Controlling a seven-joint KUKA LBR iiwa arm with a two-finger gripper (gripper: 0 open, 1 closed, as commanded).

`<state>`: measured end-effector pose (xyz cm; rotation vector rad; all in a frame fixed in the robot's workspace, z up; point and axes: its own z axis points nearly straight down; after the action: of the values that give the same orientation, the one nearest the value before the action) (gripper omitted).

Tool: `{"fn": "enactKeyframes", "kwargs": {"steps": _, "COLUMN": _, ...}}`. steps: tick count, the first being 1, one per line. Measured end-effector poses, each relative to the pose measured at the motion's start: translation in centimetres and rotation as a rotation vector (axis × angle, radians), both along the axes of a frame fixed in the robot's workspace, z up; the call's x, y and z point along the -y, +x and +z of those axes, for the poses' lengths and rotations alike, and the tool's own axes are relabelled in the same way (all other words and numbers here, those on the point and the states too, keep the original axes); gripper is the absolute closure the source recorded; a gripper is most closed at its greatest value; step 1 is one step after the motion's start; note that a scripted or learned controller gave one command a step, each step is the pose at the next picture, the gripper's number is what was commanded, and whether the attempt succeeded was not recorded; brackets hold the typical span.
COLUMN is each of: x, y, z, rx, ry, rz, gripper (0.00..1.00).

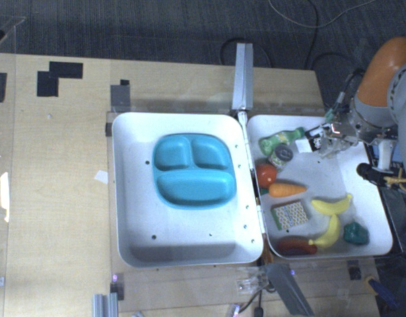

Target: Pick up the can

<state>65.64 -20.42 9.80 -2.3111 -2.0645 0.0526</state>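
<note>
The can (280,154) stands upright in the right bin's (377,243) far left corner, touching a green bottle (280,139), a tomato (266,174) just beside. The end effector (329,139) hovers near; whether its grip is open or closed, I can't tell, and nothing is visibly held. Risk: it nudges the bottle or catches both together.
</note>
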Motion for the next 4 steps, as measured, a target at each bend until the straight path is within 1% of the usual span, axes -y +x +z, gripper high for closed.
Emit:
{"fn": "enactKeyframes", "kwargs": {"steps": 1, "x": 0.0, "y": 0.0, "z": 0.0, "rx": 0.0, "ry": 0.0, "rz": 0.001, "gripper": 0.0}}
{"fn": "enactKeyframes", "kwargs": {"steps": 2, "x": -0.7, "y": 1.5, "z": 6.3, "rx": 0.061, "ry": -0.014, "rz": -0.129, "gripper": 0.0}}
{"fn": "enactKeyframes", "kwargs": {"steps": 3, "x": -4.2, "y": 1.4, "z": 4.1, "rx": 0.059, "ry": -0.014, "rz": -0.157, "gripper": 0.0}}
{"fn": "enactKeyframes", "kwargs": {"steps": 4, "x": -3.0, "y": -4.6, "z": 0.9, "rx": 0.055, "ry": -0.017, "rz": -0.313, "gripper": 0.0}}
